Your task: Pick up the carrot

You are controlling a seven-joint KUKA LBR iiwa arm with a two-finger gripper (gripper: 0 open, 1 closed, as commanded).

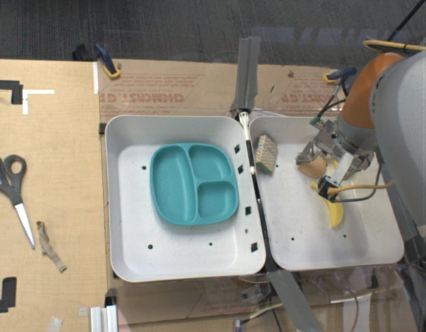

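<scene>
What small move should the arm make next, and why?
Probably a short lift straight up. The gripper sits low over a tan object in the right bin, with a banana beside it. Whether that tan object is the carrot I cannot tell, and lifting would clear the view.

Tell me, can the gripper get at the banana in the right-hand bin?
Probably yes: the banana lies uncovered, close to the gripper, with nothing resting on it and no other thing between them.

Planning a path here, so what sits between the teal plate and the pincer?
In the camera view, the bins' adjoining walls and a speckled yellow-green block lie between the plate and the pincer.
</scene>
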